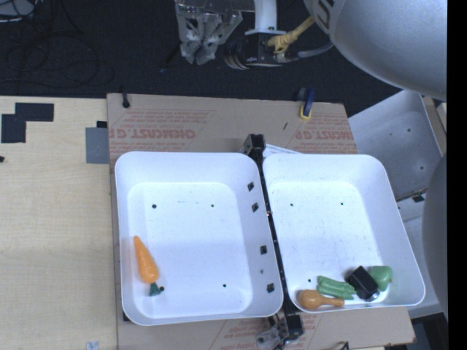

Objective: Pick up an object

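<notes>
Low in the frame's left bin [124,195] lies a carrot [145,260], alone and easy to reach. Lower right, other toys [350,286] crowd one corner. Up top, the gripper [208,39] hangs parked, fingers seemingly spread, holding nothing.

Looks like a robotics lab: two shallow white bins [131,195] taped-down on a cardboard sheet [219,126] over a plywood bench [51,217], loose black cables [44,42] behind, plastic toy vegetables [336,288] as test objects.
</notes>
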